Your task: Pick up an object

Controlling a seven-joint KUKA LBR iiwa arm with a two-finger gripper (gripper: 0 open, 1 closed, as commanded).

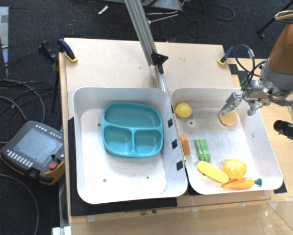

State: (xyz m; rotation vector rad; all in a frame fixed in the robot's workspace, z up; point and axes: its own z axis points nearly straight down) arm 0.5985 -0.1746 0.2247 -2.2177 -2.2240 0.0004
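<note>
My gripper (241,105) hangs over the far right part of the right bin (264,136), its two fingers spread open. A tan round piece (228,118) lies on the bin floor just below and left of the fingers, with nothing held between them. Further left rests a yellow lemon (183,110). Along the bin's near side lie a green piece (202,150), a yellow banana (211,172), an orange fruit (234,169) and a carrot (240,183). An orange block (185,144) lies by the left wall.
The left bin (87,180) holds a teal divided plate (133,129). A slanted metal pole (142,26) crosses the bench's far side above the bins' divider. A teach pendant (33,152) sits on the floor at left.
</note>
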